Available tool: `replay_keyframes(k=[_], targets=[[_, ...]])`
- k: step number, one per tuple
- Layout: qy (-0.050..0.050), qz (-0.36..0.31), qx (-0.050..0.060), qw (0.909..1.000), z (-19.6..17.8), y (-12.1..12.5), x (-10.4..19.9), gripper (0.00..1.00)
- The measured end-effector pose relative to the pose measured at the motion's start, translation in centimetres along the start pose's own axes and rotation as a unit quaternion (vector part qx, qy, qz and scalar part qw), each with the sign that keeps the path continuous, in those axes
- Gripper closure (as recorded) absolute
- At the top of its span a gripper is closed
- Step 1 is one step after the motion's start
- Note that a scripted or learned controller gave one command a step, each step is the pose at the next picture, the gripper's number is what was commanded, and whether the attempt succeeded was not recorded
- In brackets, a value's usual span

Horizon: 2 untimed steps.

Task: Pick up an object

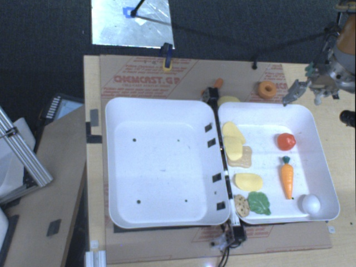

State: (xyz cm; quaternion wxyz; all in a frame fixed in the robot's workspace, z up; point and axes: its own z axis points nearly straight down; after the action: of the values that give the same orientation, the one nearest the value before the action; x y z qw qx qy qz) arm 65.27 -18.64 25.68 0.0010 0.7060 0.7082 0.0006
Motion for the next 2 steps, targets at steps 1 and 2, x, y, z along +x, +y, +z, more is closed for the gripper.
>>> replay_keyframes(k=[1,2], targets=[[0.002,-0.004,0.004,1.0000,15.2,1.1,9.1,0.00],[0.001,0.001,0.002,1.0000,17.3,-1.5,9.9,0.00]])
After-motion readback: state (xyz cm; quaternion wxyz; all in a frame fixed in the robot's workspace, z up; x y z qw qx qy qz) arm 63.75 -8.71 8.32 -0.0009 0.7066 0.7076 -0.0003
